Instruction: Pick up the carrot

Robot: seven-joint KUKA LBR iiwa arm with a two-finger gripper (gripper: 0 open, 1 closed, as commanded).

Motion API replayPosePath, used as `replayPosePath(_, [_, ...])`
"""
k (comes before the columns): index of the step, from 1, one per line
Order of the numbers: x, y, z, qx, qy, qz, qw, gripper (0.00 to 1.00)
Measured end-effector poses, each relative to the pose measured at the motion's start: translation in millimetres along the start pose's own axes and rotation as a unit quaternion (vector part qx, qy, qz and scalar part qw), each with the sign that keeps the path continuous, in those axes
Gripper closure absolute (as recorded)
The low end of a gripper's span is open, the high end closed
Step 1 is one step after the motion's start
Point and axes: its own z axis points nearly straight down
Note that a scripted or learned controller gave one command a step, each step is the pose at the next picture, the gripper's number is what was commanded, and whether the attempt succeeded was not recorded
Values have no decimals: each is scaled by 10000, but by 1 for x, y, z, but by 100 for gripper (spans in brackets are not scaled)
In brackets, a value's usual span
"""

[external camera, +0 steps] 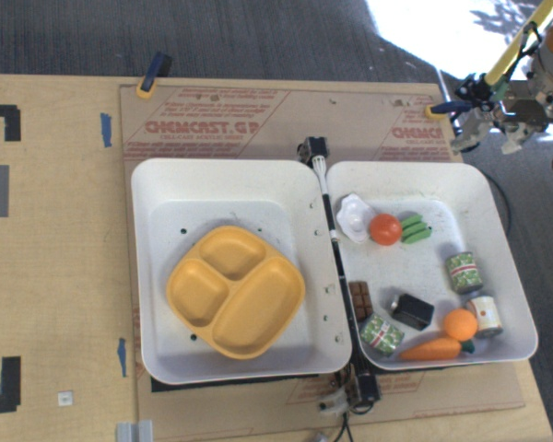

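The carrot (432, 349) is orange and tapered. It lies flat along the front wall of the right bin (491, 196), with its thin tip pointing left toward a green-and-white can (381, 334). Its thick end, with a bit of green top, touches an orange fruit (460, 324) just behind it. Nothing lies on top of the carrot.
The right bin also holds a black box (412, 311), a brown bar (358, 296), two more small cans (464, 271) (485, 315), a red tomato (384, 229), a green piece (415, 228) and a white item (354, 217). A yellow divided plate (236, 290) lies in the left bin (157, 191).
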Motion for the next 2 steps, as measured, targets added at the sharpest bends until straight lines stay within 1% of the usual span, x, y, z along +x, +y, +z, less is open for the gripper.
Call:
replayPosePath(1, [81,0,153,19,10,403,9992,0])
replayPosePath(2, [108,-71,157,9,9,-1607,9870,0])
